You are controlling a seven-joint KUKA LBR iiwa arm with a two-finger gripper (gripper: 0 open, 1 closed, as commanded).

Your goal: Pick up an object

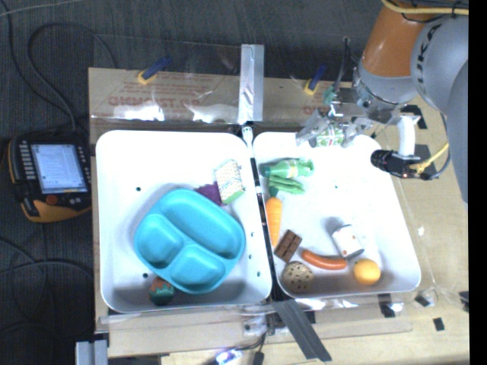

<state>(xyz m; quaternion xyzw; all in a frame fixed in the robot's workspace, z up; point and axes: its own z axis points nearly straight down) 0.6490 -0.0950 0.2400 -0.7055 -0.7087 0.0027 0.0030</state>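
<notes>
White bins (114, 204), two; one blue tray (190, 239), one carrot (274, 217).

A robotics lab is showing itself here rather than any home or kitchen. An industrial arm (426, 44), grey with an orange band, is reaching in over a bench (175, 90) that is carrying two shallow white bins (114, 204) side by side. A teach pendant (49, 173) with a lit screen is lying on dark carpet (46, 295) just beside the bench, its black cable (46, 52) looping away. Toy food, such as a plastic carrot (273, 215), is sitting in the bins, and clear plastic sheeting (175, 105) is lying taped along the bench's far edge.
</notes>
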